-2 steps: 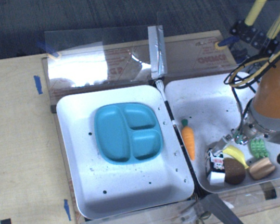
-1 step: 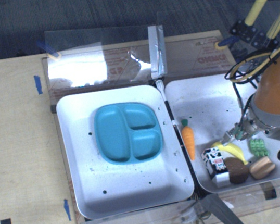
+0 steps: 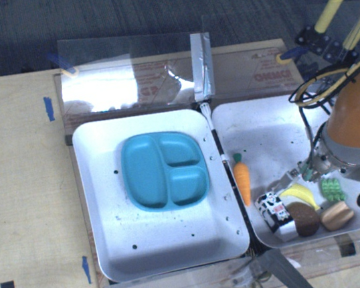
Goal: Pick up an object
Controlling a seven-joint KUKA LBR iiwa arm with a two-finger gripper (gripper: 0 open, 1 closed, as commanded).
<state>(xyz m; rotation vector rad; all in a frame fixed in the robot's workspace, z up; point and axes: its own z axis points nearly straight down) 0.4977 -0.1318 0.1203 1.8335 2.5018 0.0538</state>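
Starting at the left, the bench (image 3: 22, 219) carries the left bin (image 3: 107, 239), where a blue divided plate (image 3: 165, 169) lies flat near the middle; nothing there looks touched by the arm.

Moving across the divider, the right bin (image 3: 259, 127) holds the likely candidates, all gathered toward its near edge. A carrot (image 3: 242, 181) lies along the divider with its green top pointing away from us. Just right of it sits a black-and-white toy (image 3: 273, 210), then a banana (image 3: 300, 194), a dark brown piece (image 3: 305, 217), a tan piece (image 3: 337, 215) and a green block (image 3: 332, 188), packed close together and partly touching.

At the far right the arm (image 3: 359, 118) hangs over this cluster, and its gripper (image 3: 309, 170) sits low, just above the banana and green block. We cannot tell how it is set, since the wrist hides much of it.

We judge the task as not yet done: every object appears to rest in the bin, and we see nothing lifted. What remains is closing on one item and raising it clear.
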